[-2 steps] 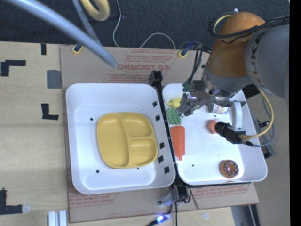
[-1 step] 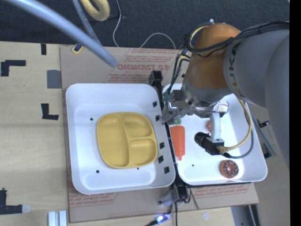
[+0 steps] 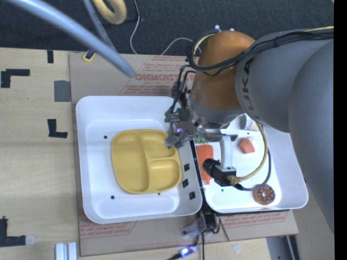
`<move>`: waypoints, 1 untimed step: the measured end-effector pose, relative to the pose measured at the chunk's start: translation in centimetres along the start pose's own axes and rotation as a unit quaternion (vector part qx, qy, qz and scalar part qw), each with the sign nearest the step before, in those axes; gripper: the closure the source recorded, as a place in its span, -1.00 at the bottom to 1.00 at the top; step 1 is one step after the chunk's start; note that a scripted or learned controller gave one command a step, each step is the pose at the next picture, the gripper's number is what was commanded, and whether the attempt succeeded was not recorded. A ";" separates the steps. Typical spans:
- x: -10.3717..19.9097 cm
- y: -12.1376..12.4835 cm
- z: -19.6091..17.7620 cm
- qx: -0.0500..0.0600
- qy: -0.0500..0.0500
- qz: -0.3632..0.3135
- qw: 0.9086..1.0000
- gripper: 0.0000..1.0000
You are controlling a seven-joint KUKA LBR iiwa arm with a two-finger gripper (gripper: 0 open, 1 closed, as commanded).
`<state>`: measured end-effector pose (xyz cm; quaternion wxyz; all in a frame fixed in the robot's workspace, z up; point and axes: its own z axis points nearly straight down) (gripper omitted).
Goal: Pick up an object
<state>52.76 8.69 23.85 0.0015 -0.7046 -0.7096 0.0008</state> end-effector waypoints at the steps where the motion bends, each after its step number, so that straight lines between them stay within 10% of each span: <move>1: -0.3 0.1 0.0 0.000 -0.001 0.002 1.000 -1.00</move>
